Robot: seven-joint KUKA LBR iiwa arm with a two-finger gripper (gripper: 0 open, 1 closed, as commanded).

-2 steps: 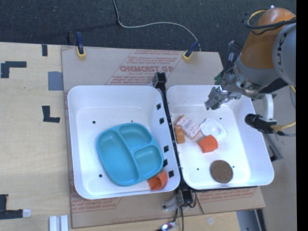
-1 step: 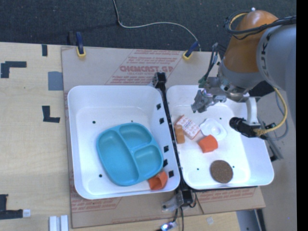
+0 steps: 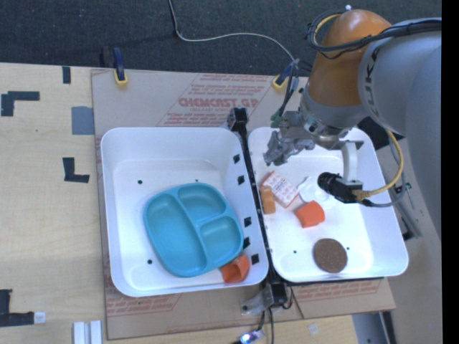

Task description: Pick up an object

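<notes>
The pincer [image 3: 278,151] is seen low over the right bin's [image 3: 380,253] far left corner, beside the divider; its opening cannot be told. Just near of it a printed packet [image 3: 281,189] lies, with an orange block [image 3: 310,214] and brown disc [image 3: 330,255] nearer. The left bin [image 3: 122,156] is largely taken by a blue tray [image 3: 192,228]

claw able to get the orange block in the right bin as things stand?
Probably yes. The claw hangs over the right bin's upper left, and the orange block lies apart from the brown disc and the packet, open from above.
</notes>
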